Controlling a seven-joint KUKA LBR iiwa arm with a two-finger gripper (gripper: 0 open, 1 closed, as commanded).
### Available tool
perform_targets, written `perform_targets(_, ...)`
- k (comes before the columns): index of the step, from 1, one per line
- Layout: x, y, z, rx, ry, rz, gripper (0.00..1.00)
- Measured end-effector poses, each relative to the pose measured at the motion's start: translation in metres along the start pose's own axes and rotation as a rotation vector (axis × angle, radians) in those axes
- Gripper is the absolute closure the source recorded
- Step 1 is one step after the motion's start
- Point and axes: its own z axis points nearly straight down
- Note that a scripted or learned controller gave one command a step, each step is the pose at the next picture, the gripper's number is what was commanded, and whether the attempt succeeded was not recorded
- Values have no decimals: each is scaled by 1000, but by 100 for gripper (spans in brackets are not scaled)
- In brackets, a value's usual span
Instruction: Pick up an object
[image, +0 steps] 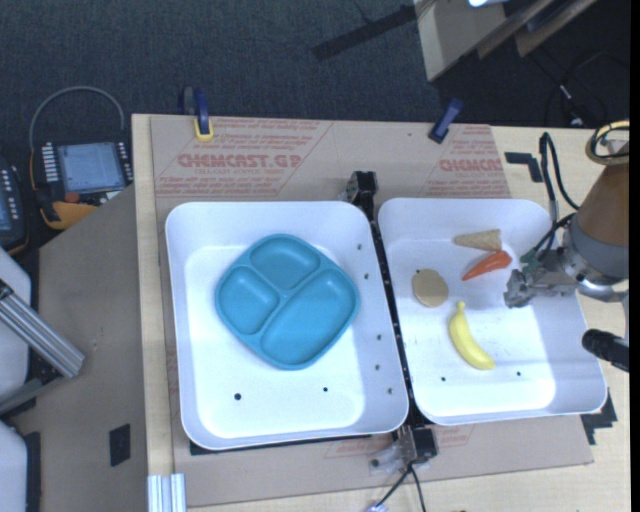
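Note:
The right bin (560, 395) holds a yellow banana (468, 340), a round tan cookie-like piece (431, 287), an orange carrot (486, 265) and a tan wedge (480, 240). My gripper (521, 287) hangs low over the right side of this bin, just right of the carrot's tip and up-right of the banana. Nothing shows between its fingers.
The left bin (200, 400) bears a blue divided plate (288, 300). A black clamp (362, 186) sits between the bins at the back. Cables run along the bench's right edge (550, 175). Cardboard (300, 150) lies under both bins.

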Motion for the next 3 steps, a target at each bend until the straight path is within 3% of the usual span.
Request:
perform_targets(2, -7, 11, -103, -3, -1, -1, 100)
perform_targets(3, 44, 36, -95, 0, 2, -5, 100)
